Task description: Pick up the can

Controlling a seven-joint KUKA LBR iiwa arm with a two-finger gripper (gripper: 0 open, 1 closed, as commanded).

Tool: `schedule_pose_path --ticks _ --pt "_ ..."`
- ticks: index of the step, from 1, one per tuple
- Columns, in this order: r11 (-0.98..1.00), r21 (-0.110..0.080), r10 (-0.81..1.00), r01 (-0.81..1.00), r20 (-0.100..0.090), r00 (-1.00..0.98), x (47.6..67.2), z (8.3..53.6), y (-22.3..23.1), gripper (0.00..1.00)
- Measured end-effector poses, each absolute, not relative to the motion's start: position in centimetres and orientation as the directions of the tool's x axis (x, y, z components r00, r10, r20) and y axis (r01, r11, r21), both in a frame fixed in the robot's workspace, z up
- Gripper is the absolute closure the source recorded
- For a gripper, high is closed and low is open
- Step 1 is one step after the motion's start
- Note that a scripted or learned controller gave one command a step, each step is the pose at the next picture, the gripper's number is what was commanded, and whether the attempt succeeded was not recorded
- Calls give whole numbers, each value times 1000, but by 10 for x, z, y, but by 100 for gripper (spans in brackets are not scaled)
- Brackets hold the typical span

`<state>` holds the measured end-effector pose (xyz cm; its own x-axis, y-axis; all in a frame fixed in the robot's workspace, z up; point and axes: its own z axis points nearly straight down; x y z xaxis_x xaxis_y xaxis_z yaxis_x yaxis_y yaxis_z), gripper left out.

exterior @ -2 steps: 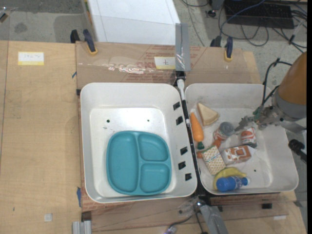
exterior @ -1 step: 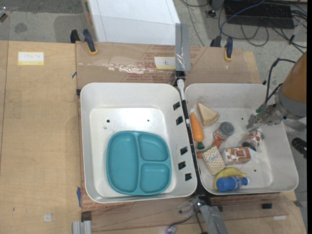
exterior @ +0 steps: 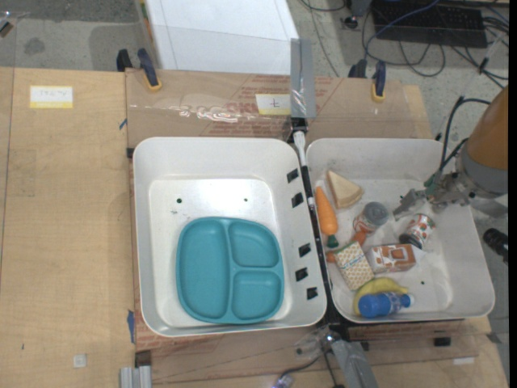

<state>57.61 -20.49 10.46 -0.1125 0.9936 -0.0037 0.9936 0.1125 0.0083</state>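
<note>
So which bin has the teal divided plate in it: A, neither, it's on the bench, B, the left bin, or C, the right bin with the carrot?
B: the teal divided plate lies flat on the floor of the left bin, while the carrot lies in the right bin.

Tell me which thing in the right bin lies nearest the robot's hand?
The small red-and-white can, just below the hand. The grey-topped container, the carton and the blue bottle lie farther off.
</note>
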Motion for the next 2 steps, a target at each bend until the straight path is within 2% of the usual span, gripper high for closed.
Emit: schedule_pose_path --ticks 1,2 --pt "-2 2 1000 1000 1 2 519 93 -199 0" --pt "-10 7 1000 1000 -2 10 518 104 -204 100"
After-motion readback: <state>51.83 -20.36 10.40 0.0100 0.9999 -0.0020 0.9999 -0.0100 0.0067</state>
